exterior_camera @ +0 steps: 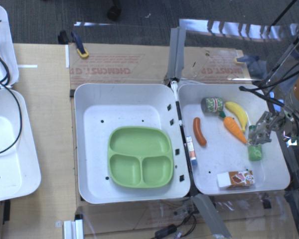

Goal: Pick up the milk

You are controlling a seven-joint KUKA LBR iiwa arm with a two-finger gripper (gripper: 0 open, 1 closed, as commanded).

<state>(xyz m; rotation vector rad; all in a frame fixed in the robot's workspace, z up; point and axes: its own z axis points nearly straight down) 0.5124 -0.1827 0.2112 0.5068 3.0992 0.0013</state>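
Observation:
The milk [235, 179] is a small white and brown carton lying on its side near the front edge of the right bin [209, 171]. My gripper [259, 135] hangs over the right side of that bin, above and to the right of the carton, well apart from it. Right under the gripper's tip sits a small green object [254, 153]. Nothing shows as held.
The right bin also holds an orange carrot [234, 128], a yellow banana [238, 112], a green-grey can [213, 104] and a red sausage [200, 131]. A green divided plate [140, 156] lies in the left bin [89, 133]. Dark cables run along the right side.

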